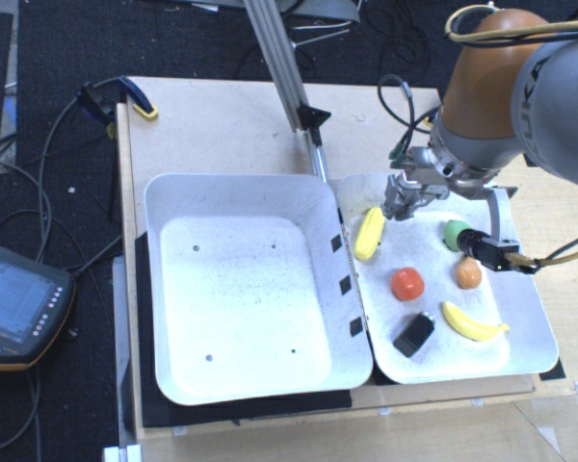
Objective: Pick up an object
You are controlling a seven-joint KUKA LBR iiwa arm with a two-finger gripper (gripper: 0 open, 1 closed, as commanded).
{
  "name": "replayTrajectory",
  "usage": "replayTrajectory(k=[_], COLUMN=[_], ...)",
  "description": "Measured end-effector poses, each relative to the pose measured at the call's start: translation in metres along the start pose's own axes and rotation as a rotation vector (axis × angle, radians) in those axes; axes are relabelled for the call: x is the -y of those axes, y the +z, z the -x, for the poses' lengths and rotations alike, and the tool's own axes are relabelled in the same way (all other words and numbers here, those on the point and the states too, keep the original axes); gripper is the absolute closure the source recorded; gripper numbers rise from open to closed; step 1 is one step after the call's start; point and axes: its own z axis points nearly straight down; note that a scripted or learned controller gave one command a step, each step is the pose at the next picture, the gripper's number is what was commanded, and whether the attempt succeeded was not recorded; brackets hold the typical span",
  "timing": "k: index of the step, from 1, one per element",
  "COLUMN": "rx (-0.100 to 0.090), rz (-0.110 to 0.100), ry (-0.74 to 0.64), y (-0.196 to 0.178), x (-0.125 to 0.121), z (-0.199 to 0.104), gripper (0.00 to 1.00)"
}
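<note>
The right bin [535, 340] holds 2 yellow pieces: an oblong one [369, 233] and a banana [473, 322]; also 1 red ball [407, 283], 1 orange ball [469, 274], 1 green piece [455, 232], 1 black block [413, 334]. The gripper [401, 203] hangs above the oblong one; I cannot tell how it is set.

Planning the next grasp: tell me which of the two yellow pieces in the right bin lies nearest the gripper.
The yellow piece by the bin's left wall, just below-left of the gripper. The curved banana lies far off, near the front right corner.

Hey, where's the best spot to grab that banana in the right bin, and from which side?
Probably the banana at its thick middle, coming straight down from above. It lies flat on the floor of the right bin, curved and tapering at both ends. Set the fingers across its narrow width; the black block beside it leaves some room.
</note>
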Motion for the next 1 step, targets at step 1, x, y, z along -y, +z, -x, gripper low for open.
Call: replayTrajectory(k=[1], rx=[0.0], rz=[0.0], ry=[-0.001], y=[-0.0089], x=[0.01], z=[-0.0554], gripper=[1.0])
